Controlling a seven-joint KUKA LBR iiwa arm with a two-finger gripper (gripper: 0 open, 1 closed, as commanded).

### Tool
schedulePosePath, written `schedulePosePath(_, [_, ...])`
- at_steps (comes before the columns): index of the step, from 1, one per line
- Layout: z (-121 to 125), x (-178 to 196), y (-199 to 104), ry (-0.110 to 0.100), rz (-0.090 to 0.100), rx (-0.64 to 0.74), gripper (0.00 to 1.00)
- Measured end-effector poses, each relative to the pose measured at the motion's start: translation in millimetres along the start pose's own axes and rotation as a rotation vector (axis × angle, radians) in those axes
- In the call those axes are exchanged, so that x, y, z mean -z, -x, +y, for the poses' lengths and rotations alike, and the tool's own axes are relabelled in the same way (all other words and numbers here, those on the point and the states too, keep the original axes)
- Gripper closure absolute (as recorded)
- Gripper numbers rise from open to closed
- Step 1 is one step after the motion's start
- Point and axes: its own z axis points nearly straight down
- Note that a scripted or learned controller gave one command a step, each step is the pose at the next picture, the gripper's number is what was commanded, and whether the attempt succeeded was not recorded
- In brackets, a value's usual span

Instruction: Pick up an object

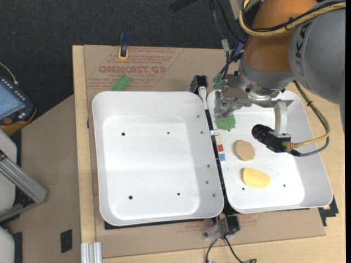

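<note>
Overhead slanted view of the bench during the grasp step of a pick. The gripper [226,109] is seen lowered into the far left corner of the right bin [307,193], close against the divider between the two bins, with the grey arm and its orange band [277,9] directly above it. A small green knobbly object [227,121] lies at the gripper's tip, touching it or very nearly so; whether this object is actually enclosed cannot be told, and whether the pincer is apart or closed cannot be told either, since the wrist housing hides it. Two other candidates are left untouched nearer the camera in the same bin: a tan oval piece [245,150] and, just below it, a yellow rounded piece [256,178]. A black cable-fed fitting [269,137] is seen beside the tan piece. The left bin [104,147] carries no part in this step. The step is judged to be the close-and-lift on the green object; next, a firm closure and a straight vertical withdrawal clear of the divider would be required, and possession should be confirmed only once the object is seen raised.
</note>
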Motion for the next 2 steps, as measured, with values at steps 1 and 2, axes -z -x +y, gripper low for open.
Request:
schedulePosePath(1, [-40.6,-21.1,-40.8,-0.015,0.001,-0.002,1.0])
schedulePosePath(2, [-57.7,-22.4,-25.3,-0.012,0.0,-0.006,1.0])
